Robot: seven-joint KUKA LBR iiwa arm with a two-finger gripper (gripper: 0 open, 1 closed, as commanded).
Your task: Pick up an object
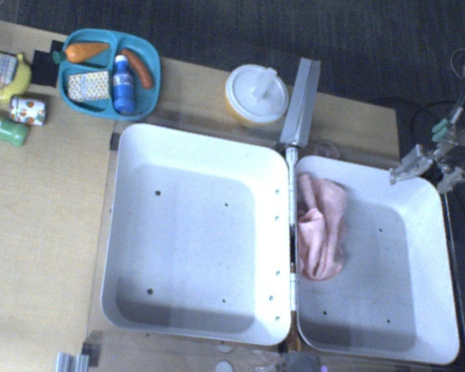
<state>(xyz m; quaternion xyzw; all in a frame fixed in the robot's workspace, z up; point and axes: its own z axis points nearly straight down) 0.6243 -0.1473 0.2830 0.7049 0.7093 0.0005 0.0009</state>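
A crumpled pink cloth [321, 227] lies in the right bin [383, 338], against its left wall. My gripper [430, 170] hangs over the far right corner of that bin, well to the right of the cloth. Its two fingers are spread apart with nothing between them. The grey arm with its orange band comes in from the upper right.
The left bin [186, 305] sits beside the right one, with a metal divider post [300, 104] behind them. A white lidded cup [257, 95] stands behind the bins. At the far left are a blue tray [110, 74] of toy food, a banana and small cans.
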